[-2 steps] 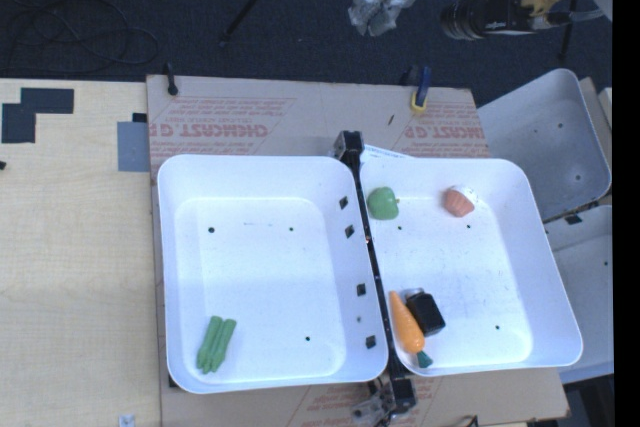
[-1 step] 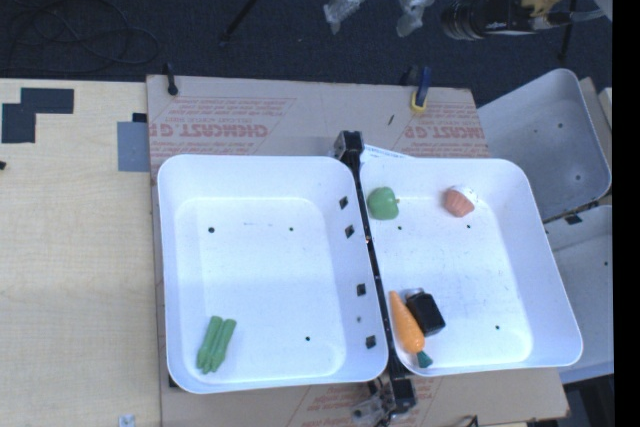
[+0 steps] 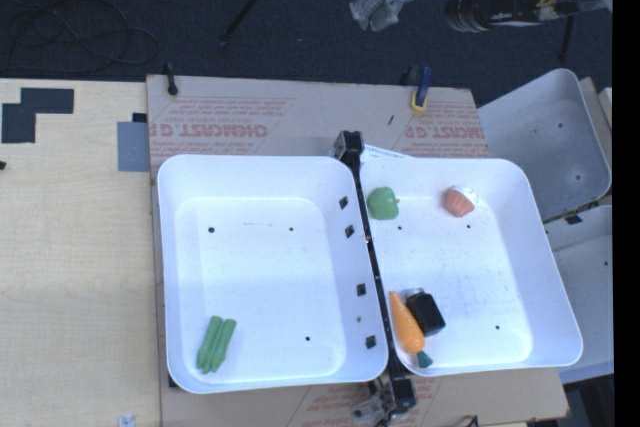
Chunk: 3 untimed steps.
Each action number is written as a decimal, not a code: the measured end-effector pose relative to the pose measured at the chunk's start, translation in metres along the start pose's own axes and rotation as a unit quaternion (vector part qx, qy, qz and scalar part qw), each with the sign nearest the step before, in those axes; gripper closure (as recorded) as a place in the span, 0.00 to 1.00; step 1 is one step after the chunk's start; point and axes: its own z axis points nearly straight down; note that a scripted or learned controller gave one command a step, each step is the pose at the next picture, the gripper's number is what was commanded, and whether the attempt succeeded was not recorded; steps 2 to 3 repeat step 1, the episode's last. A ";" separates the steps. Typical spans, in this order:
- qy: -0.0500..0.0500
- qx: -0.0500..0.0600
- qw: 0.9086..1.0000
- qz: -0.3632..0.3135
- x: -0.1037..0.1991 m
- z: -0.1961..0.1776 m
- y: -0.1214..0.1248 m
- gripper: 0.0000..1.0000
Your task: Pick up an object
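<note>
— Where is the hand (image 3: pixel 380 0) now?

— I see it high at the top of the view, over the dark floor behind the tabletop (image 3: pixel 70 215). I cannot tell if it is spread or pressed together.

— And the things to pick?

— In the right bin (image 3: pixel 540 245): a green ball (image 3: pixel 382 203) near the divider, a pink piece (image 3: pixel 458 202) further right, and a carrot (image 3: pixel 406 323) at the front, touching a black block (image 3: pixel 425 312). In the left bin (image 3: pixel 170 245), green beans (image 3: pixel 215 344) lie at the front left corner.
</note>
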 end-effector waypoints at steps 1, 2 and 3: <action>0.000 0.001 1.000 0.000 0.000 0.000 0.000 0.00; 0.000 0.001 1.000 0.000 0.000 0.000 0.000 0.00; 0.000 0.001 1.000 0.000 0.000 0.000 0.000 0.00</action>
